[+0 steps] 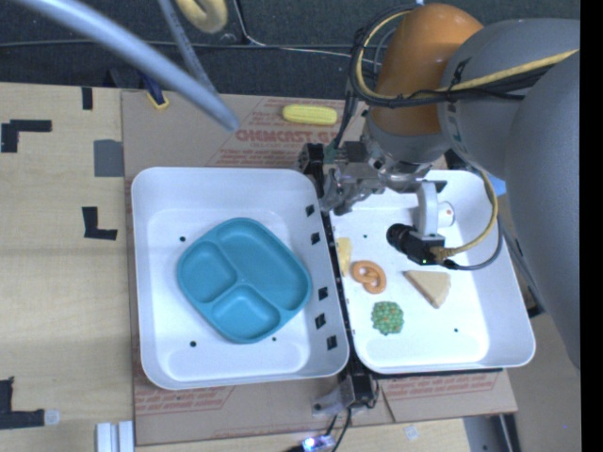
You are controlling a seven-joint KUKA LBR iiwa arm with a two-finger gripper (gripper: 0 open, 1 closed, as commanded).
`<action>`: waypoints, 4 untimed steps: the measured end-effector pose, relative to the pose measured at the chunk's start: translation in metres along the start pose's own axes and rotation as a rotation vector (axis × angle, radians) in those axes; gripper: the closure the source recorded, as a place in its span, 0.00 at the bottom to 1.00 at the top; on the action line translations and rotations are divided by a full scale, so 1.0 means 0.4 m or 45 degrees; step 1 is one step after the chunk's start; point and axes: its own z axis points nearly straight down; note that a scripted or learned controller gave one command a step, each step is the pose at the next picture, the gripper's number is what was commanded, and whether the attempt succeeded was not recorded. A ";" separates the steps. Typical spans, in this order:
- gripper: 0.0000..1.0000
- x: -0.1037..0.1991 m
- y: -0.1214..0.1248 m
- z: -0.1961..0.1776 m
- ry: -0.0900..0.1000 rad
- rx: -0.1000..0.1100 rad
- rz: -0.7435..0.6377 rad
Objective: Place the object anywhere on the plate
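Note:
A blue plate [243, 278] with three compartments lies in the left bin [160, 215]. The right bin [490, 332] holds a brown pretzel [368, 275], a green broccoli-like piece [386, 317], a tan wedge of bread or cheese [429, 286] and a pale yellow piece [344, 250] by its left wall. My gripper [337, 194] hangs over the dividing wall between the bins, at the far end of the right bin, above and behind the pale yellow piece. Nothing shows between its fingers.
A yellow corn-like toy [309, 114] lies on the cardboard behind the bins. A grey pole [113, 34] slants across the top left. The arm's orange and grey body [443, 64] covers the back right of the right bin. Black cables [466, 243] loop over that bin.

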 end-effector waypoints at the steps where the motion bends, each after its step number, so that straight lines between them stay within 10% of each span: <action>1: 1.00 0.126 0.029 0.046 0.000 0.000 0.000; 3: 1.00 0.337 0.076 0.034 0.000 -0.002 0.002; 4: 0.00 0.333 0.076 0.033 -0.002 -0.002 0.004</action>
